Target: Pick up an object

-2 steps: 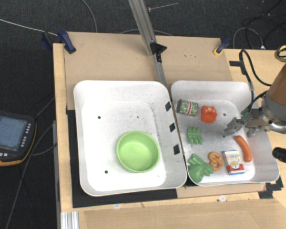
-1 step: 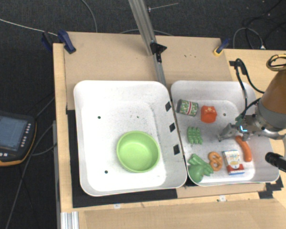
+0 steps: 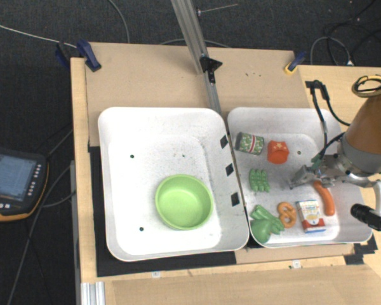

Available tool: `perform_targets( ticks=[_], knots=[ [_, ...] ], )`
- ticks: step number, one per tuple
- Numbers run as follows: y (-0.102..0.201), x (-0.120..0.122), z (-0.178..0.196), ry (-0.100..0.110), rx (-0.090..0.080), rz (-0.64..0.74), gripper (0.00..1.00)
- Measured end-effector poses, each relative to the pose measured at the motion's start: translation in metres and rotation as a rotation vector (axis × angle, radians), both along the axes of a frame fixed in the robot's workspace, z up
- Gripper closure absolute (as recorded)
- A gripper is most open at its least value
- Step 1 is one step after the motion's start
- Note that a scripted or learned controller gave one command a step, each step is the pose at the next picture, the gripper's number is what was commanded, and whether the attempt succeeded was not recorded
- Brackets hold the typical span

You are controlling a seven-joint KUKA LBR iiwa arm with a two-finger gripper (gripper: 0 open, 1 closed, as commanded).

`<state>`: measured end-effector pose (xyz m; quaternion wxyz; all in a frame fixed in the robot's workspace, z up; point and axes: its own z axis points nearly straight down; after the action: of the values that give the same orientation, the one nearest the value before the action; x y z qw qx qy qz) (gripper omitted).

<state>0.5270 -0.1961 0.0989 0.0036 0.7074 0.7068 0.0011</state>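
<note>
End effector (image 3: 303, 176) by orange carrot (image 3: 325, 198), long axis top-left/bottom-right.

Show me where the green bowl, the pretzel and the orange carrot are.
green bowl (image 3: 183, 201), camera view, inner floor of the bowl.
pretzel (image 3: 286, 213), camera view, its middle loop.
orange carrot (image 3: 326, 198), camera view, mid-length of its body.

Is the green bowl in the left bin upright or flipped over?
Upright. The green bowl shows its open mouth and pale inner floor to the camera, sitting flat in the left bin, with nothing visible inside it.
</note>
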Motion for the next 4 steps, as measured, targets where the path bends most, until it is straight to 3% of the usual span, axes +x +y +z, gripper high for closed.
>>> perform_targets(
  ticks=[1, 4],
  knots=[
    [0.001, 0.0, 0.009, 0.001, 0.002, 0.001, 1.0],
    [-0.007, 0.006, 0.157, 0.003, 0.003, 0.001, 1.0]
  ],
)
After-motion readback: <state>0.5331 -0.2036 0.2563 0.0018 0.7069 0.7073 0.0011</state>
